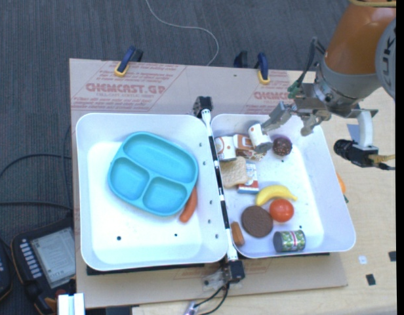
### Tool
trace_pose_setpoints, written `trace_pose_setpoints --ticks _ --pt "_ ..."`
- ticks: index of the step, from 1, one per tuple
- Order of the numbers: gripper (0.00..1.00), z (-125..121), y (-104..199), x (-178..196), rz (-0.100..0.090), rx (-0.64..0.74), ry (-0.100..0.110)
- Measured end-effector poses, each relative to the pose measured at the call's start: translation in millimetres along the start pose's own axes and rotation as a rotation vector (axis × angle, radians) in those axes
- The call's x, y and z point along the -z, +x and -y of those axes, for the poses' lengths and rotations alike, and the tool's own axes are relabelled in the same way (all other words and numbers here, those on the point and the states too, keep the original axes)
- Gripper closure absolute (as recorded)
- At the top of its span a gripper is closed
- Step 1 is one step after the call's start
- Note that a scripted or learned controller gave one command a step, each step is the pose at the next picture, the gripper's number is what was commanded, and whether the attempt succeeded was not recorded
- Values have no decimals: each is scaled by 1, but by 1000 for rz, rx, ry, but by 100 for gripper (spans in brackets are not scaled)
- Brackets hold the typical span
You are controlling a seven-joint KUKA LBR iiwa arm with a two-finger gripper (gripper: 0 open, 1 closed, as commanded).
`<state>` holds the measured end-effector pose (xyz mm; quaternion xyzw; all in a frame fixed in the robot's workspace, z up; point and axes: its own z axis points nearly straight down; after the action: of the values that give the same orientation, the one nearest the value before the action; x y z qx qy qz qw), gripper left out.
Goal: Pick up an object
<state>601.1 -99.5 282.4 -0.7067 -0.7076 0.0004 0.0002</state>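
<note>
While the claw (294, 119) hangs spread and empty over the right bin's (333, 176) far end, nothing is picked yet.

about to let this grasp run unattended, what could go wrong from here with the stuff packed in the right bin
1. The tool hangs over the back of the right white bin, where the small white cup, dark round ball and printed packets crowd together; it may nudge a neighbour or grab two.
2. The yellow banana, red tomato and brown round cookie touch, so lifting one could roll another.
</note>
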Motion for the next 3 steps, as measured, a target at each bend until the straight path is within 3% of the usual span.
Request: trace_pose_setpoints --ticks 1,2,3 --pt "0 7 -58 -115 0 -3 4" --pt "0 102 -52 -195 -1 -1 -2" --pt "100 100 -53 -184 1 -1 -8"
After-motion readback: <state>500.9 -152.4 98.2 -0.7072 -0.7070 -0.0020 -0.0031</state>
